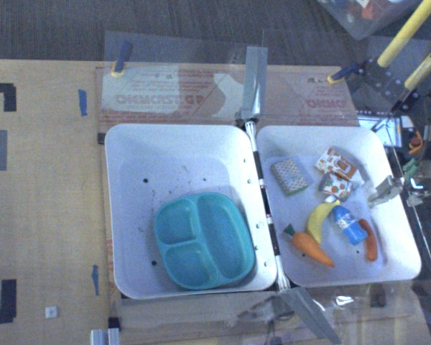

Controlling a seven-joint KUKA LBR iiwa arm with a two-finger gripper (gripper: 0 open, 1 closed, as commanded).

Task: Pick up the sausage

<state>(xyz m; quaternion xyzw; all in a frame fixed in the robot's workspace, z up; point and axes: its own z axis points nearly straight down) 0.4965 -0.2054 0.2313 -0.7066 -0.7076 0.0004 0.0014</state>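
Both white bins (129, 157) look like smooth plastic, the teal divided plate (203, 241) glossy plastic, the sausage (369, 240) shiny, and the table (43, 192) matt wood.

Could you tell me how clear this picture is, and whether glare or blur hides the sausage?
Camera view: soft overall, with a bluish cast; glare on the clear sheet behind the bins; the sausage is small but distinct by the right bin's edge; the gripper area at right is blurred.

Wooden bench (43, 214), two shallow white bins side by side, left bin (129, 157), right bin (406, 261)
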